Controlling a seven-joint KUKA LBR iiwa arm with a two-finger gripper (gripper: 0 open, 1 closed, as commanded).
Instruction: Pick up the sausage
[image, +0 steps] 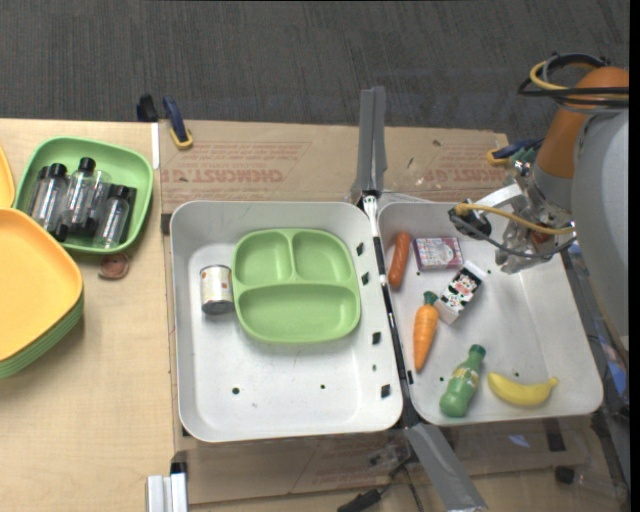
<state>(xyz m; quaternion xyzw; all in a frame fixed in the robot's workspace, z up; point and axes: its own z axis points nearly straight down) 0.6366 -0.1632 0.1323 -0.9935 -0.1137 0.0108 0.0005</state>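
The sausage (399, 259) is a reddish-orange link lying along the left wall of the right bin (575, 330), near its back. My gripper (519, 253) hangs over the back right part of that same bin, well to the right of the sausage and apart from it. Nothing shows between its fingers.
In the right bin lie a pink box (437, 252), a black-and-white carton (460, 293), a carrot (425, 331), a green bottle (461, 382) and a banana (522, 389). The left bin (195, 385) holds a green divided plate (296, 284) and a can (214, 289).
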